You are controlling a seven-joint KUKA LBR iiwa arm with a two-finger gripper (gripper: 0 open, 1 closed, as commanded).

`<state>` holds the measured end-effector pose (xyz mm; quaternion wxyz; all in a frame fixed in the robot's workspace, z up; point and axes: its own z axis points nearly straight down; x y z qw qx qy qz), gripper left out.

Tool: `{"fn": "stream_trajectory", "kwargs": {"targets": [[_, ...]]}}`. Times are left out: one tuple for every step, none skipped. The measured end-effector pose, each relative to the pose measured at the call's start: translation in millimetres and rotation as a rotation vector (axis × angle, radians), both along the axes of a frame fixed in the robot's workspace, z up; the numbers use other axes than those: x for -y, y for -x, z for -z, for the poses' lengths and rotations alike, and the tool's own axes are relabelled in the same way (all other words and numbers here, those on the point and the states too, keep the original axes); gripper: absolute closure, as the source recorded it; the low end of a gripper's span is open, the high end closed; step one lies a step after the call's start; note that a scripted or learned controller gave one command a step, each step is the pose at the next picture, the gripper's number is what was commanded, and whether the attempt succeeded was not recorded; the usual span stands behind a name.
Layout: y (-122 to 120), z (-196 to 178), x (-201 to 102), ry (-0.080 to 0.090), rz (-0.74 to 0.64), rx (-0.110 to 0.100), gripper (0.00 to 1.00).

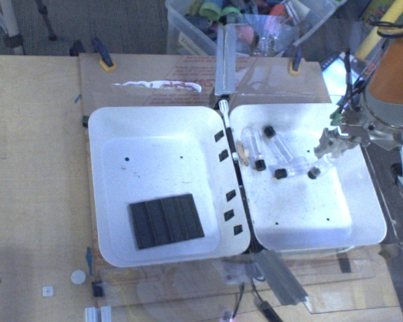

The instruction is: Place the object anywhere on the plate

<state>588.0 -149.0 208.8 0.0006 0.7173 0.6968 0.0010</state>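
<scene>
The wooden bench fills the left of the scene, bare but for a few small bits near its front edge, and at the far side stands a clear tub of coloured toys. On the bench sit two shallow white bins side by side. The left bin holds the plate, a dark ribbed rectangle lying flat toward its near side; nothing rests on it, so as I judge it the task is hardly begun. There is plenty of open white floor around the plate, far and left of it especially.

Across the raised lips where the bins meet, the right bin holds the objects: several clear little tubes with black caps, lying loosely together in its far half. The near half of that bin is open.

At the right the tool hangs low over the rightmost tube. I cannot tell whether anything is caught in it. What is left, I think, is the grasp, a lift clear of both rims, and a carry leftward to the plate.
</scene>
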Motion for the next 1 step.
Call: {"fn": "stream_trajectory", "kwargs": {"targets": [[-33.9,-60.8,-35.4,0.001,0.077,-0.001,1.0]]}}
